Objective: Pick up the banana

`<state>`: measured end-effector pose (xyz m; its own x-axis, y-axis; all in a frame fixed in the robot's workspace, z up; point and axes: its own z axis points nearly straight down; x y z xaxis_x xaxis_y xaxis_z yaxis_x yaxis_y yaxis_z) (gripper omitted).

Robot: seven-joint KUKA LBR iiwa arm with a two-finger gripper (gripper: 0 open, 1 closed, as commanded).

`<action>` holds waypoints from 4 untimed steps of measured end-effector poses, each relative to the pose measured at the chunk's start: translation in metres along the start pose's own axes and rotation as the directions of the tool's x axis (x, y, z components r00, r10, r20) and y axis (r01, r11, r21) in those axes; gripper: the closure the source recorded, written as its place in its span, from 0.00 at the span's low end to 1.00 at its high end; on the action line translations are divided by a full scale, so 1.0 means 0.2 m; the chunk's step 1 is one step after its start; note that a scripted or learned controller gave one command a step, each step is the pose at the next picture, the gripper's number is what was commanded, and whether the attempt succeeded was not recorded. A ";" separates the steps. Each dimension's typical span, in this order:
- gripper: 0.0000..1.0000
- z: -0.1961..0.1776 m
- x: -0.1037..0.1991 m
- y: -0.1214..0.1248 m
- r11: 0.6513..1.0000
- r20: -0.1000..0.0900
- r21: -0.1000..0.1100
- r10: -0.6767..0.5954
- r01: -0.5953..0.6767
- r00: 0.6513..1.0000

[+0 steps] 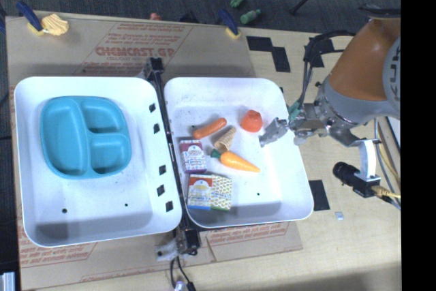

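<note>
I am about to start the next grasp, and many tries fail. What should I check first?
1. Target picked out: cannot tell. The right bin holds a carrot, a sausage, a cone, an orange ball, a small box and a large box.
2. Gripper over the right bin: ok, above its right side.
3. Room around each item: not ok. The cone lies crowded between the sausage and the carrot.
4. Path from the gripper to the items: ok, bare floor lies between.
5. Left bin out of the way: ok. Its blue tray sits far from the arm.
</note>
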<state>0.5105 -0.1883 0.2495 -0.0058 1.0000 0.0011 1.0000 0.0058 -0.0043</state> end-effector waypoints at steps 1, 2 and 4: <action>0.00 0.61 0.38 -0.01 0.963 -0.001 0.004 0.268 -0.268 0.963; 0.00 0.29 0.62 0.45 0.926 -0.001 -0.001 0.378 -0.378 0.926; 0.00 0.59 0.43 0.13 0.930 -0.001 0.002 0.367 -0.367 0.930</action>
<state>0.5356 -0.1025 0.1321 0.3621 0.9321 0.0000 0.9321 -0.3621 -0.0065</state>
